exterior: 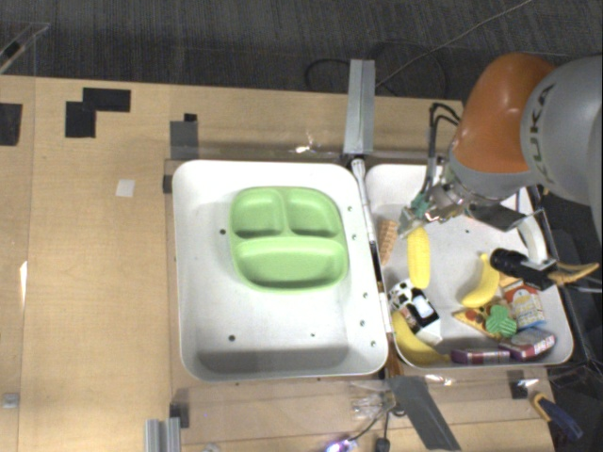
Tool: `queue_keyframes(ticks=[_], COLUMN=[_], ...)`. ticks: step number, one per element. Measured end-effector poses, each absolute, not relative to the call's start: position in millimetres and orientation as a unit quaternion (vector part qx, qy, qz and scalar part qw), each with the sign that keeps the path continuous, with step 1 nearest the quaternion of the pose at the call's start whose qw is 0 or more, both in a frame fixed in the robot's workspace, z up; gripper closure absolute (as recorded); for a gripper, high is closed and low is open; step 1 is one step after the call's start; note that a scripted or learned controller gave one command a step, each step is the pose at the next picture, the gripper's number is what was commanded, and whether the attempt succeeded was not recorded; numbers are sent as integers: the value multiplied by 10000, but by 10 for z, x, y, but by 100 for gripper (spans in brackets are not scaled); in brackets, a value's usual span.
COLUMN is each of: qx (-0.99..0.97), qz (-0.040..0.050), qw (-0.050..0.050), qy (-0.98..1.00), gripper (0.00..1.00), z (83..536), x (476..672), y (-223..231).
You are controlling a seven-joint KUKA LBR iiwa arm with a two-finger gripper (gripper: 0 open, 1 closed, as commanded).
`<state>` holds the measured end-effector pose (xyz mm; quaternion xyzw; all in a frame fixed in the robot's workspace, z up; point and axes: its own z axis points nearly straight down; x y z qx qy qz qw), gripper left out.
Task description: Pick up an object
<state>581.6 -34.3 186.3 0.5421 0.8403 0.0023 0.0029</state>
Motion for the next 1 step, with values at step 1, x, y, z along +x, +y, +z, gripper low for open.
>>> queue_keyframes(ticks=[1], qx=[6645], qz=[13], qw=[18], qy=[7472], gripper=[100], z=[2094], x=[5805], y=[-445])
